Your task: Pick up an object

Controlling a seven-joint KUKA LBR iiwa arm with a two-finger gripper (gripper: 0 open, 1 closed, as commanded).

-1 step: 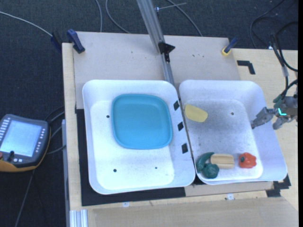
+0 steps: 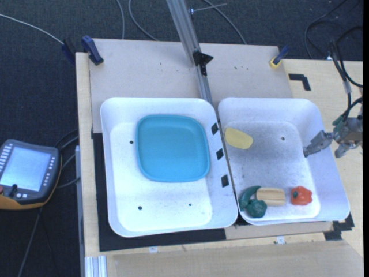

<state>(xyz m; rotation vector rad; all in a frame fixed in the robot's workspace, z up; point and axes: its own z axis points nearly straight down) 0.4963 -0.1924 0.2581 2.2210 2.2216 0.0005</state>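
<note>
Over the right bin's right rim, the gripper hangs released, holding nothing; descending there risks striking the rim; toys cluster near the front edge.

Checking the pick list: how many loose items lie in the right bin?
4: a yellow piece near the top-left corner, and along the bottom edge a green vegetable, a tan block and a red pepper.

Dark carpet floor with cables around a wooden bench
</note>
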